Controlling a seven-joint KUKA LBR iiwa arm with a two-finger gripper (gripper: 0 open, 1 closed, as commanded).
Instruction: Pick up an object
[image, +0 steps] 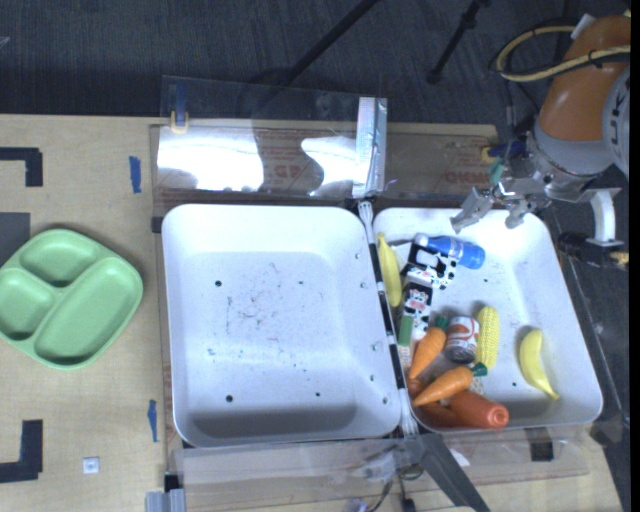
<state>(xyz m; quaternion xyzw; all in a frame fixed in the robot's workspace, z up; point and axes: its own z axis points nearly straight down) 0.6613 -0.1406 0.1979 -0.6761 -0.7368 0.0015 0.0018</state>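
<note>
Nearest to me, along the front wall of the right-hand shallow white plastic bin (575, 395), I see a red-orange plastic carrot (478, 410) lying flat, with two smaller orange toy carrots (432, 368) stacked just behind it against the divider. Beside those sits a small red-and-white tin can (461, 338), touching a yellow corn cob (488, 336), and a yellow plastic banana (537, 362) lies apart toward the right wall. Farther back, a black-and-white printed carton (421, 282) leans along the divider next to a second yellow banana-shaped toy (389, 270), and a white bottle with a blue cap end (452, 250) lies on its side behind them. The left-hand white bin (190, 300) sits alongside, and a green sectioned plastic plate (66, 296) rests on the wooden desk (70, 440) well to its left. At the far right corner my claw (494, 207) hovers over the bin's back rim, its two metal fingers spread apart with nothing between them, above and apart from the bottle. A clear plastic sheet (270, 150) stands behind the left bin.
</note>
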